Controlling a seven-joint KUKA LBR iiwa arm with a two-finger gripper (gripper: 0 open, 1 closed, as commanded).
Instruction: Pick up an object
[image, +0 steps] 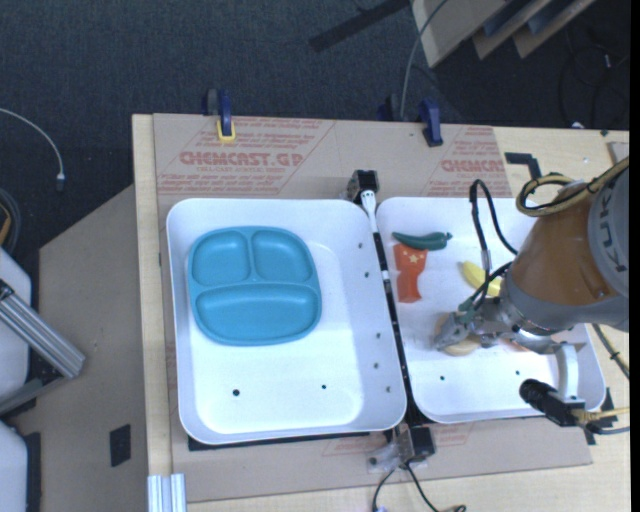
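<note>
the gripper (462, 332) sits low in the right bin (440, 395), just over a pale object (458, 347) near the bin's middle; whether its pincer is spread or pinching cannot be told. a yellow piece (473, 272) lies beside the arm, an orange carrot (409, 271) and a green pepper (424, 239) toward the divider edge. the left bin (280, 400) holds a blue divided plate (256, 286), with bare floor along its near edge.

The arm (565, 265) reaches into the right bin (450, 395), its gripper (462, 330) low over a pale object (458, 347). Nearby lie an orange piece (410, 272), a green piece (423, 239) and a yellow piece (477, 275). The left bin (300, 390) holds a blue divided plate (256, 285).
</note>
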